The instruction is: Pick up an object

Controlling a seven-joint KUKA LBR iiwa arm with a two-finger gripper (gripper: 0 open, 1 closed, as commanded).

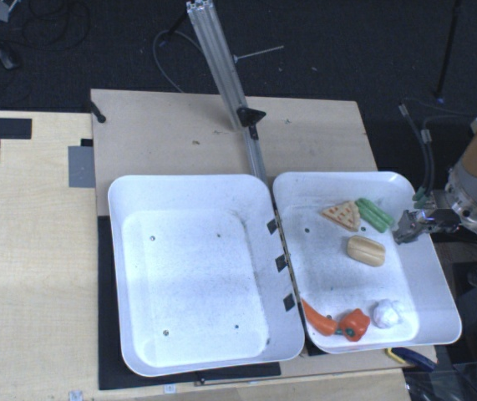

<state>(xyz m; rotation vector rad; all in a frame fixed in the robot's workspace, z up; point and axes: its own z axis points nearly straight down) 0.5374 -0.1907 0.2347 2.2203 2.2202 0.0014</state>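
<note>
A pale wooden tabletop [38, 249] is carrying two shallow white plastic bins side by side, the left bin [190, 276] and the right bin [435, 307]. Nearest the camera in the right bin, a small white lump [386, 313] is lying just beside an orange-red toy pepper [354, 323] and a long orange toy carrot [317, 319]. Farther back, a tan bread-roll toy [366, 251] is sitting near a triangular pizza-slice toy [343, 215] and a green bean-pod toy [374, 214]. The dark gripper [407, 229] is hovering at the bin's right rim, holding nothing; its opening cannot be told.
</note>
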